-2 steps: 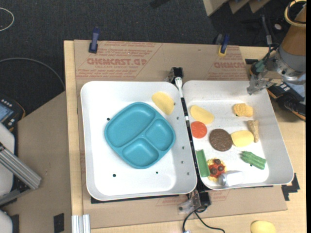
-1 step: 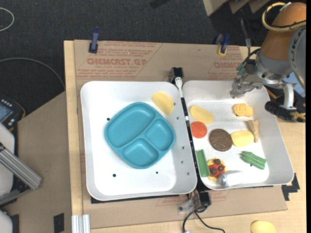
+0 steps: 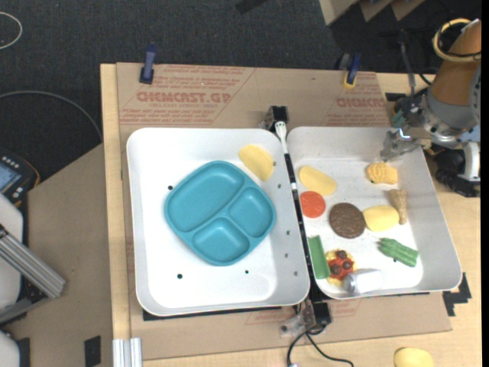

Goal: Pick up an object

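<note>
A cardboard-covered bench (image 3: 191, 90) on dark carpet bears two white bins (image 3: 153, 281). The left bin holds one blue tray (image 3: 220, 212) and one yellow piece (image 3: 257, 160); the right holds nine small food toys (image 3: 347, 220). The claw (image 3: 395, 141) hangs at the right bin's far right corner, near a yellow toy (image 3: 382, 174); its state is unclear.

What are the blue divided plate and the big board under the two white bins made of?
The blue divided plate looks like moulded plastic: one even colour, rounded compartments, a soft sheen. The board under the white bins seems to be brown cardboard, matte, with red printed lettering and blue clamps on its far edge.
</note>
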Robot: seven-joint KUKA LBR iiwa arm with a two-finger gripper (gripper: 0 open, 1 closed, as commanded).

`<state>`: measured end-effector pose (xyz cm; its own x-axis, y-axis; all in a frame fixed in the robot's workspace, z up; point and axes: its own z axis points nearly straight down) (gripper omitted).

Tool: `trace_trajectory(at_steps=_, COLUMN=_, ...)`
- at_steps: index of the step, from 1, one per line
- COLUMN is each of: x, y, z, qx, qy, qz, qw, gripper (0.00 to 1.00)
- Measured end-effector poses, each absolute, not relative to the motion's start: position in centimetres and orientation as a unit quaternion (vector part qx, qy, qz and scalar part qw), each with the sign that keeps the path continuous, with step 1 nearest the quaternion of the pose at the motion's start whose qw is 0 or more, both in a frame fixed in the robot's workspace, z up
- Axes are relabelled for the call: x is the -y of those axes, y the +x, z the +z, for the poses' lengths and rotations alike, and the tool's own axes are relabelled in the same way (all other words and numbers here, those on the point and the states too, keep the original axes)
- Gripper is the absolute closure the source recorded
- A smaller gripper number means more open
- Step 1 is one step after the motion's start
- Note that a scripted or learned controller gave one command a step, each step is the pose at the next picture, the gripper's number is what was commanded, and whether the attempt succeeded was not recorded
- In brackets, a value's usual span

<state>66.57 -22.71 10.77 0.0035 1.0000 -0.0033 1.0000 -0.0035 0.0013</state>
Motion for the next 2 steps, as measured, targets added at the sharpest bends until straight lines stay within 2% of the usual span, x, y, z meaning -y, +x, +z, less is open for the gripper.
trace_trajectory(at_steps=1, x=22.4, y=66.7, z=15.2, qx=-0.707, qy=0.707, qz=0.0010, qw=0.003, gripper=1.00)
trace_trajectory(at_steps=2, x=17.3, y=66.7, z=13.8, qx=-0.708, qy=0.706, qz=-0.0002, qw=-0.001, gripper=1.00)
